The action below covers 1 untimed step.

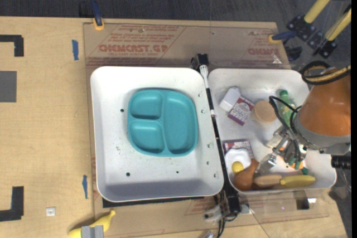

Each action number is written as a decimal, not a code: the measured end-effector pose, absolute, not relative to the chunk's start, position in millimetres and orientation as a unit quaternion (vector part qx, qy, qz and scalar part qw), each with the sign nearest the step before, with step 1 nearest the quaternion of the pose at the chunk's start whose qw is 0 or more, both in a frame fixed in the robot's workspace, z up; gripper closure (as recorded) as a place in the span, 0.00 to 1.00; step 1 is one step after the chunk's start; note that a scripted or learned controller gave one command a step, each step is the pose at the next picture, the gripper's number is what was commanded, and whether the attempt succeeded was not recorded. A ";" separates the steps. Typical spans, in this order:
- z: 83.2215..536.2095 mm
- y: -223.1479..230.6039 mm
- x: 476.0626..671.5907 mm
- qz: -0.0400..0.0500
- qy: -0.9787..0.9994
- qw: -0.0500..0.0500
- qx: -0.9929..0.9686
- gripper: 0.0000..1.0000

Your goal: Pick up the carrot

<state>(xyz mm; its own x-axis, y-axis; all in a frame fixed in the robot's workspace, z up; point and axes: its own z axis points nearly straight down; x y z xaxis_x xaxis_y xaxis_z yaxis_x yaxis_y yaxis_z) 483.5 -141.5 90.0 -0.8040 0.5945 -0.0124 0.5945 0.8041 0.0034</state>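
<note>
The carrot (292, 154) lies in the right bin (259, 78), a small orange piece showing at the gripper's lower right, mostly hidden by the wrist. My gripper (280, 149) is low in that bin, right at the carrot, under the arm's orange band (329, 110). The view does not let me see whether anything is in its grasp.
Around the gripper the right bin holds a purple-and-white box (240, 110), a tan round piece (265, 112), a green item (285, 101), a yellow ball (238, 166), a brown piece (245, 176), a bread roll (269, 180) and a banana (299, 180). A teal divided plate (163, 122) sits in the left bin (106, 136).
</note>
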 end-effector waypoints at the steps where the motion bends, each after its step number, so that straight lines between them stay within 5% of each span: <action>1: 90.0 -141.5 483.5 0.000 0.950 0.006 0.313 0.00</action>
